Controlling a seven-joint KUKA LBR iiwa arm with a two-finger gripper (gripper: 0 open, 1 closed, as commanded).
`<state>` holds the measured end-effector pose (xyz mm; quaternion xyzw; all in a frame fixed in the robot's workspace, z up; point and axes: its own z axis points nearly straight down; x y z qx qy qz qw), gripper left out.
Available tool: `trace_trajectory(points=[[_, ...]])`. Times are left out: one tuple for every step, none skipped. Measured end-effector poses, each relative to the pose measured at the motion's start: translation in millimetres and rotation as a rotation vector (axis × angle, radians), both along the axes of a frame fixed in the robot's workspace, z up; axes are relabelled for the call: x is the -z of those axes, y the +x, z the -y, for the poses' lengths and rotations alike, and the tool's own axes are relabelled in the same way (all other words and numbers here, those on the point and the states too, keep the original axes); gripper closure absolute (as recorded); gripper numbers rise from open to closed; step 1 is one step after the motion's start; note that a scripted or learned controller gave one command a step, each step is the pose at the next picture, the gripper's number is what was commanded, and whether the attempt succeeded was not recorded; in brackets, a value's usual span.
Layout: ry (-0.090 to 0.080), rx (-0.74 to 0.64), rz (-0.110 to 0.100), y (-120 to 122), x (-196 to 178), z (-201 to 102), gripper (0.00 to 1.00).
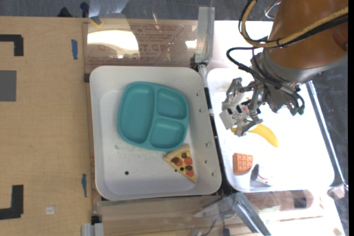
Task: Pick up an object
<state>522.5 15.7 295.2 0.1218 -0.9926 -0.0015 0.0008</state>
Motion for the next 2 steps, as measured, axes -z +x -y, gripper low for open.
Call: trace_trajectory(points=[[0.000, 0.003, 0.015, 3, -15, 1, 1.00], [-0.005, -0.342, 0.016, 46, -89, 49, 1.00]])
